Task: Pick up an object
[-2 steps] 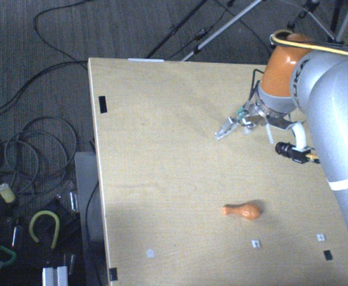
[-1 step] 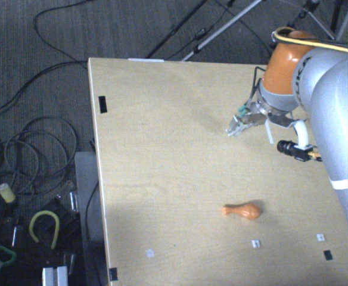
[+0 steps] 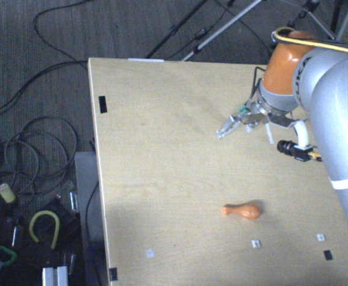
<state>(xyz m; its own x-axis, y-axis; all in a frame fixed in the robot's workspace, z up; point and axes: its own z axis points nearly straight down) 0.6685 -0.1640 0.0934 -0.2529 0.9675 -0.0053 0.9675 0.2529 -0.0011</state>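
A small orange object [image 3: 243, 211], shaped like a gourd with a thin neck pointing left, lies on the tan board [image 3: 162, 159] toward its near right. My gripper [image 3: 226, 128] hangs over the board's middle right, well above and behind the orange object and apart from it. It points left from the grey arm with its orange band [image 3: 284, 67]. Nothing shows in the gripper.
The board's left edge [image 3: 96, 159] drops to a dark floor with looped cables [image 3: 31, 154] and small tools. Small markers [image 3: 255, 243] dot the board's near right. Tripod legs [image 3: 233, 16] cross behind the far edge.
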